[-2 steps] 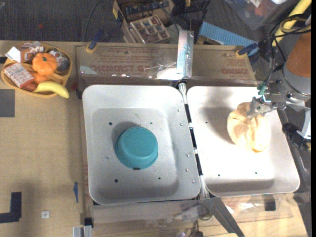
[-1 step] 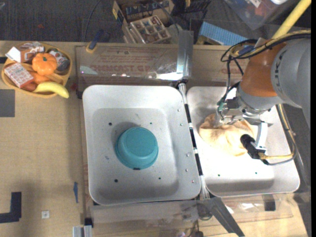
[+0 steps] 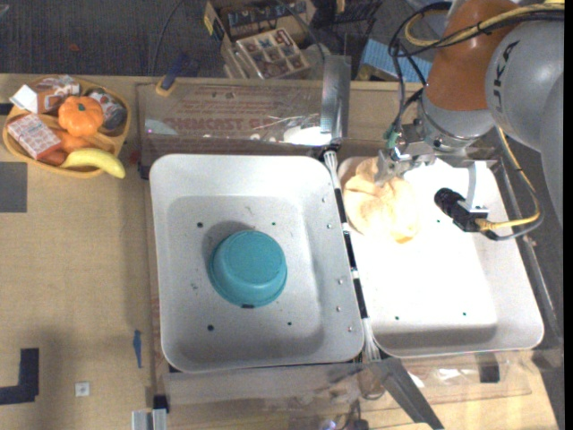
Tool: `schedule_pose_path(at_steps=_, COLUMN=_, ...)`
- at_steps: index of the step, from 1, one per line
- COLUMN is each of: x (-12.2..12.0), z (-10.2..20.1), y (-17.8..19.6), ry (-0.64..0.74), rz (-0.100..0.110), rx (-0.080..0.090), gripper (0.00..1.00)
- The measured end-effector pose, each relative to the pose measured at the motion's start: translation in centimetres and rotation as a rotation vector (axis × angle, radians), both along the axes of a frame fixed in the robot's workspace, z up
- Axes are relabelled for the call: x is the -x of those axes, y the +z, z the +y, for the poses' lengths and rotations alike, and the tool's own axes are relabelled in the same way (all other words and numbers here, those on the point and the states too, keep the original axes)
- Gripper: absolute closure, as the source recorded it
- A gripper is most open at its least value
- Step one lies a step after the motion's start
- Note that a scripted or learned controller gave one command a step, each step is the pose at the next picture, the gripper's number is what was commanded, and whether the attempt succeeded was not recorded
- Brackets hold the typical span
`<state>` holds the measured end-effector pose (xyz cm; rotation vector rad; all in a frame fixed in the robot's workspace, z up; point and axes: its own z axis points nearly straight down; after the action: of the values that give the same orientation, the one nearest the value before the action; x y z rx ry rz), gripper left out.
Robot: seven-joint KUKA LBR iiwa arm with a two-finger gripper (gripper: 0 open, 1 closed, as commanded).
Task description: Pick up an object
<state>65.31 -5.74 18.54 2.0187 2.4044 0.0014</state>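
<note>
Pale cream and yellow soft object [image 3: 380,206], crumpled, cloth-like: lying in far left corner of right bin [image 3: 448,330], directly under and just left of the fingers [image 3: 391,170], seemingly touching at its upper edge. Exact contact hard to read against bright white floor.

Fingers: pointing down at top of the soft object; open or closed state not discernible, tips small and washed out by glare.

Arm [image 3: 501,52]: grey body with orange band, entering from right and above the fingers, black and yellow cables looped around it. Small black fitting [image 3: 452,204] with yellow-tipped lead lying right of the fingers, over the right bin.

Left bin [image 3: 179,330]: left of the fingers, sharing a middle edge with the right bin. Teal bowl [image 3: 249,268], upside down, resting near its centre, well apart from the fingers.

Surface [image 3: 72,285]: tan, carrying both bins. Basket [image 3: 112,141] at far left corner, well left of the fingers, containing orange pumpkin-like item [image 3: 81,116], banana [image 3: 95,159] and small printed boxes [image 3: 34,134].

Clear plastic panel [image 3: 242,119] standing behind the left bin, up and left of the fingers.
</note>
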Motion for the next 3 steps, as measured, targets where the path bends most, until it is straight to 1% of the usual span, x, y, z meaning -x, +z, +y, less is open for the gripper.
schedule_pose_path(at_steps=1, x=-1.4, z=-0.1, y=0.0, ry=0.27, rz=-0.003, rx=0.002, gripper=0.0)
schedule_pose_path(at_steps=2, x=-0.3, z=-5.1, y=-9.0, ry=0.181, rz=-0.002, rx=0.001, gripper=0.0)
schedule_pose_path(at_steps=3, x=-0.5, z=-5.2, y=-7.8, ry=0.177, rz=-0.007, rx=0.002, gripper=1.0)
